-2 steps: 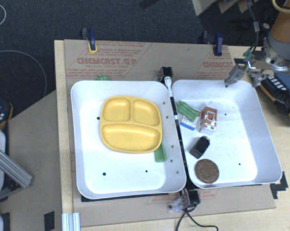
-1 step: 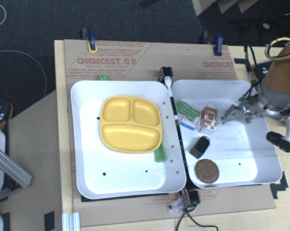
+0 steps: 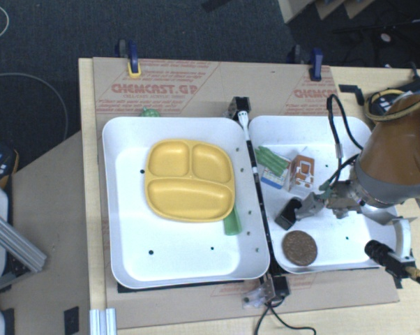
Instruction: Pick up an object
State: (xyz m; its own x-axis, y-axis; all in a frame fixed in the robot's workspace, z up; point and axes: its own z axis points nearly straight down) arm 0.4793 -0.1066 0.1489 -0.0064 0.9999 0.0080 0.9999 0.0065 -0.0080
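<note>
The gripper (image 3: 292,213), its state impossible to tell, sits low in the right bin (image 3: 349,257) at frame right, just above a brown disc (image 3: 300,247), with a yellow divided plate (image 3: 190,180) in the left bin (image 3: 126,187).

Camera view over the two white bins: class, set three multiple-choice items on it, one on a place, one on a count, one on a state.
1. Where does the yellow divided plastic plate lie?
A. left white bin
B. right white bin
C. on the bench

2. How many compartments does the plate have?
A. two
B. three
C. four

3. How does the round brown disc lie?
A. flat
B. on edge
C. atop the plate

Answers: 1 A, the plate sits inside the left bin. 2 B, two small compartments above one long one. 3 A, its round face points up in the right bin.
</note>
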